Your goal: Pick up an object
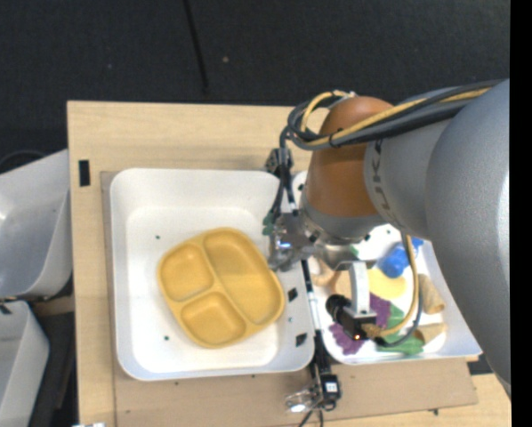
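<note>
A yellow three-compartment plate (pixel 220 286) lies flat in the left white bin (pixel 141 212), slightly right of its middle. My gripper (pixel 284 241) hangs low over the wall between the two bins, just at the plate's right rim; whether it touches the plate cannot be told. The grey arm with its orange band (pixel 342 172) covers much of the right bin (pixel 457 336). In that bin I see a blue piece (pixel 394 261), a yellow piece (pixel 389 287), a purple piece (pixel 386 314), a green piece (pixel 401 346) and a tan piece (pixel 431 297).
The bare floor of the left bin spreads above and left of the plate. The wooden bench edge (pixel 92 265) runs along the left, with a white box (pixel 21 229) beyond it. The right bin's items crowd its front half.
</note>
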